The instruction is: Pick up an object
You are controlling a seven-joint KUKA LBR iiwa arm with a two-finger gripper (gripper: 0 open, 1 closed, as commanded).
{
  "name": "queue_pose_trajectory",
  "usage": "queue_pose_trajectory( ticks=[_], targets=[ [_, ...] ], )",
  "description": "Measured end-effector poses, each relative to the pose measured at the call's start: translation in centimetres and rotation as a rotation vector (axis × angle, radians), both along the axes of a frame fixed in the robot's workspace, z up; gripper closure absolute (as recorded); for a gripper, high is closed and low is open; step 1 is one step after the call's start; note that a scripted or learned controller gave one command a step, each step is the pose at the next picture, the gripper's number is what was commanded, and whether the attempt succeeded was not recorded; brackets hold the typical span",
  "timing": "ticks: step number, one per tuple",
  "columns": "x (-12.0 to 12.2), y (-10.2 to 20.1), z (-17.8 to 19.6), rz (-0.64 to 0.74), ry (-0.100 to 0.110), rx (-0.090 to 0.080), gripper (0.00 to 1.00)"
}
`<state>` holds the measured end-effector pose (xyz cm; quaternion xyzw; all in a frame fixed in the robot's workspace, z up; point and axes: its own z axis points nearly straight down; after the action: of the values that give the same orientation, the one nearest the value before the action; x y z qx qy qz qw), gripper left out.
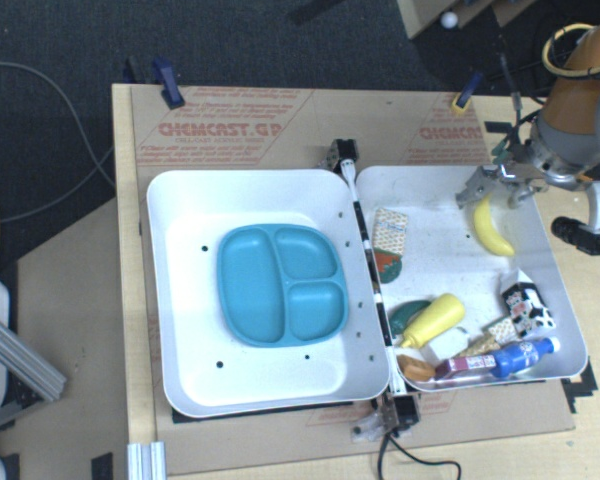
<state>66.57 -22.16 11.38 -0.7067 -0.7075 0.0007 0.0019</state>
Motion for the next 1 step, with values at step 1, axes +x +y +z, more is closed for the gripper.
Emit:
queue_pose_trajectory(
  ticks=[1],
  targets=[
    [0.18, -0.02, 1.28, 0.002, -0.006, -0.003, 1.0]
  ],
)
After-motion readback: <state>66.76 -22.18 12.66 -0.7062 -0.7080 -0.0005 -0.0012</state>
